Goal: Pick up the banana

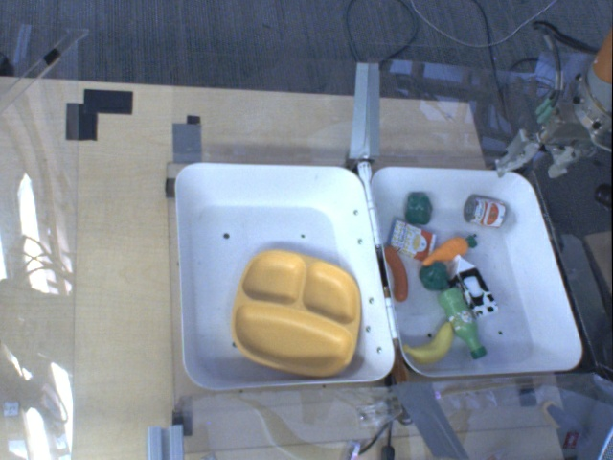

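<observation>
The yellow banana lies curved along the front wall of the right bin, touching the base of a green bottle. My gripper hangs at the far right, above the right bin's back right corner and well away from the banana. Its two fingers are spread open with nothing between them.
The right bin also holds a red sausage, an orange carrot, a small carton, a green pepper, a can and a black-and-white item. A yellow divided tray sits in the left bin.
</observation>
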